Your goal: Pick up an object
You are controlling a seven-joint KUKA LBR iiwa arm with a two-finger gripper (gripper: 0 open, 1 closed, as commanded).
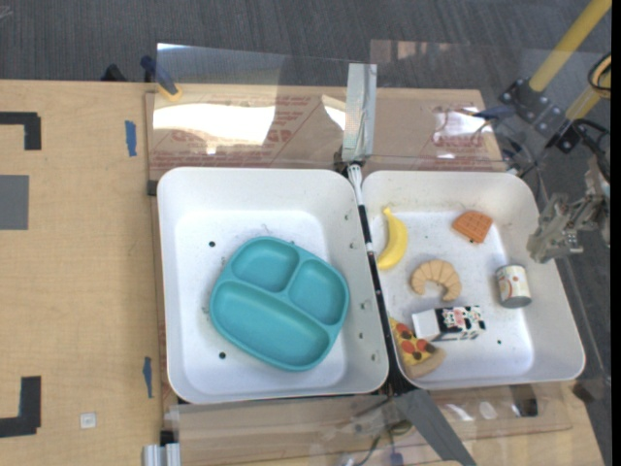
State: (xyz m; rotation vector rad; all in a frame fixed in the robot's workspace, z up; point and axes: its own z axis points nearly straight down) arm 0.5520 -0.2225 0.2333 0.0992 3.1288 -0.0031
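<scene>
The right bin (558, 343) holds several toy foods: a yellow banana (392, 239), a croissant (437, 279), an orange waffle piece (473, 226), a small silver can (512, 285), a black-and-white milk carton (449, 322) and a pizza slice (416, 345). My gripper (551, 241) hangs over the bin's right rim, just up and to the right of the can. It holds nothing that I can see.
A teal divided plate (279, 302) lies in the left bin (189, 212). A clear upright panel (359, 115) stands behind the ridge between the bins. Yellow-and-black hardware (553, 95) sits at the back right, near the arm.
</scene>
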